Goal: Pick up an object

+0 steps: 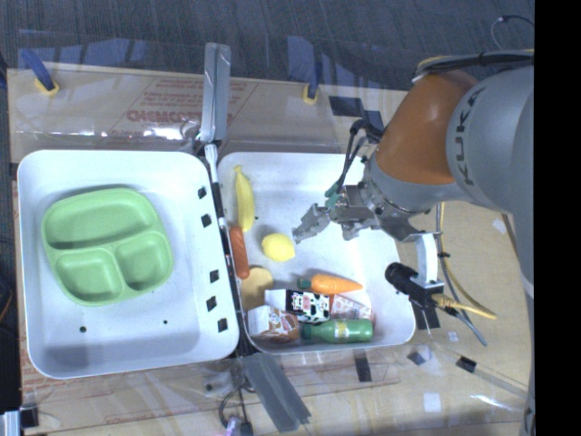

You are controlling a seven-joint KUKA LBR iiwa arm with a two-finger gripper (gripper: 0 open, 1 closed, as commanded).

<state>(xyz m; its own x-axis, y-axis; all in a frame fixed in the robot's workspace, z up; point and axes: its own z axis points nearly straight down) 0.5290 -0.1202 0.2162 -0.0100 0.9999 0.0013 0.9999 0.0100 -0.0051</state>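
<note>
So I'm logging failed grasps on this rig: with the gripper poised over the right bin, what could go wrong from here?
1. The lemon, nearest the gripper, is round and may roll away when touched.
2. The carrot, green bottle and cow-print carton are packed together, so a grasp there may nudge neighbours or close on two things.
3. The banana and sausage lie along the bin wall, leaving little finger room.

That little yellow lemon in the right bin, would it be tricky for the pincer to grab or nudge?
Probably, a little. The lemon looks rounded and smooth, so it would likely roll if nudged and might slip from a pinch. It lies apart from the banana, on the bare bin floor, so little would stop it. It seems small, so probably light.
</note>
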